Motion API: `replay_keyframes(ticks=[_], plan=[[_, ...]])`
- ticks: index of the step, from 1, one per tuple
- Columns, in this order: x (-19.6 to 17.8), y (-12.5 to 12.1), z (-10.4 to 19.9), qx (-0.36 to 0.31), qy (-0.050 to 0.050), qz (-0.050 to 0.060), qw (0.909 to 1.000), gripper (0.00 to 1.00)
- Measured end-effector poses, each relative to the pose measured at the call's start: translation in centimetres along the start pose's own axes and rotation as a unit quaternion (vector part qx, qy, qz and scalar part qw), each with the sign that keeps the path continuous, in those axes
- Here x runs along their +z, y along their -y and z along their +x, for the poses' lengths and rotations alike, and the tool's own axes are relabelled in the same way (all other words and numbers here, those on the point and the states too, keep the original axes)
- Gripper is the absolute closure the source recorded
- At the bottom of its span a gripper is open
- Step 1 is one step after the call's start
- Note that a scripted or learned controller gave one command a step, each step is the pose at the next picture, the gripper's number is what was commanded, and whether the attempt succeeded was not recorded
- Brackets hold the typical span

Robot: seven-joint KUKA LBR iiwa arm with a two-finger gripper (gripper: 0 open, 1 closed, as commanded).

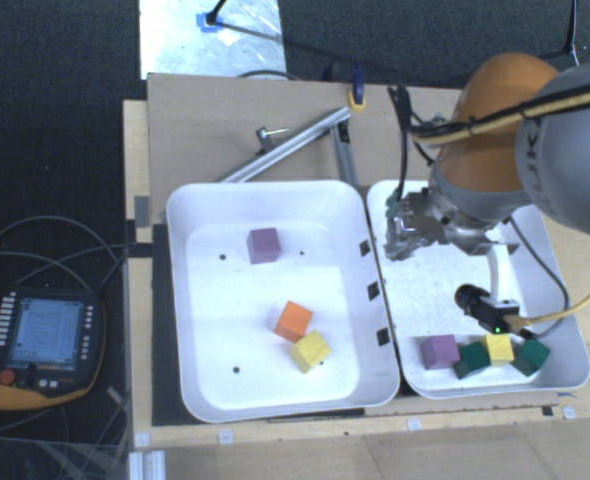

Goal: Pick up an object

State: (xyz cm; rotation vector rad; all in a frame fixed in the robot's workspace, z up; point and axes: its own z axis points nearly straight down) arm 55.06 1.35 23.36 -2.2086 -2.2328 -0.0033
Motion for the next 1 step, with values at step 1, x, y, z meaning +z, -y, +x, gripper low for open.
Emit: replay_keyframes(ticks=[1], plan=[[-0.03,-0.68,6.45,-0.001,0.000,-0.001,1.0000,1.00]])
